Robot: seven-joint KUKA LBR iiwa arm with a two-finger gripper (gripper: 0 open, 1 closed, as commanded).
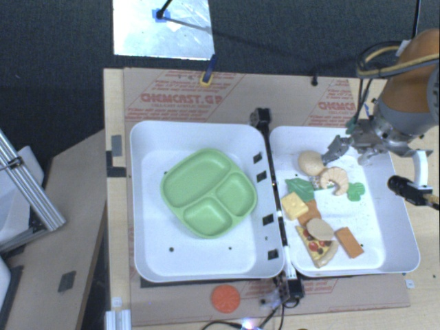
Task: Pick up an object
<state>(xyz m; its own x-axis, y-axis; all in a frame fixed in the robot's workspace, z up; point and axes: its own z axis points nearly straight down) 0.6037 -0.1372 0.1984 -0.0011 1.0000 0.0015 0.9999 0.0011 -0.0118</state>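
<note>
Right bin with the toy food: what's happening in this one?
The arm's end effector hangs over the far part of the right bin, just above a pale round bun and a croissant. Nothing shows between its fingers, so no pick yet. A cheese wedge and pizza slice lie nearer. The left bin holds a green divided plate.

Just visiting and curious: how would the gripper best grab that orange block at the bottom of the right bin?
Probably from straight above, pinching the orange block across its narrow width. It lies flat and elongated, with bare bin floor along its right long side; the pizza slice crowds its left.
</note>
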